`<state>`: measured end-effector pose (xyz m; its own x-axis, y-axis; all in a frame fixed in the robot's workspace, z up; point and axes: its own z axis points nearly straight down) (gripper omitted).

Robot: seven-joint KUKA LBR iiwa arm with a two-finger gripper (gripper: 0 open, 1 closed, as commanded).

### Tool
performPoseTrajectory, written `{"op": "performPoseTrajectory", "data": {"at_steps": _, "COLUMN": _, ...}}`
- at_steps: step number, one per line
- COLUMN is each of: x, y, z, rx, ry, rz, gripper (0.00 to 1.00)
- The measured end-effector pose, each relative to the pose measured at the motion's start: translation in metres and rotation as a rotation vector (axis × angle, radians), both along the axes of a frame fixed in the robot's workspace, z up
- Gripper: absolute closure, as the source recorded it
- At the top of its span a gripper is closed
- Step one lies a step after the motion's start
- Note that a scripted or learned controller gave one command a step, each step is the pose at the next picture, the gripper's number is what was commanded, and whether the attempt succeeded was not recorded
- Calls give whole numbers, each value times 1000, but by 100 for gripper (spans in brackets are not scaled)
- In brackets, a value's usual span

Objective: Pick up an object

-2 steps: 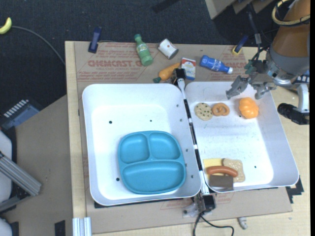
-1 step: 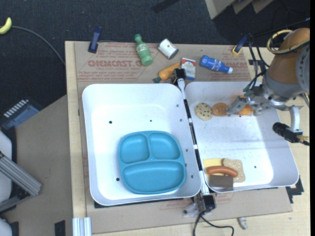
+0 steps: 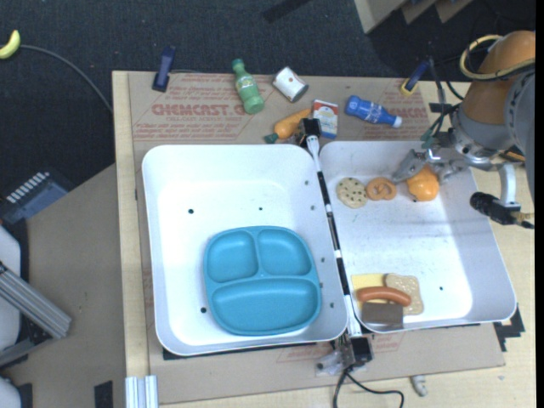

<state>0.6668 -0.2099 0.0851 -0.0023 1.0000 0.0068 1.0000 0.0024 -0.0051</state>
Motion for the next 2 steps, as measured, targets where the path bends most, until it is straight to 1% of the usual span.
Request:
{"op": "performPoseTrajectory", "data": {"at_steps": 1, "x": -8, "y": 65, "z": 0, "rx": -5, "ry": -5, "rz": -1, "gripper": 0}}
{"op": "performPoseTrajectory", "data": {"at_steps": 2, "x": -7, "y": 65, "z": 10, "rx": -7, "ry": -7, "rz": -1, "gripper": 100}}
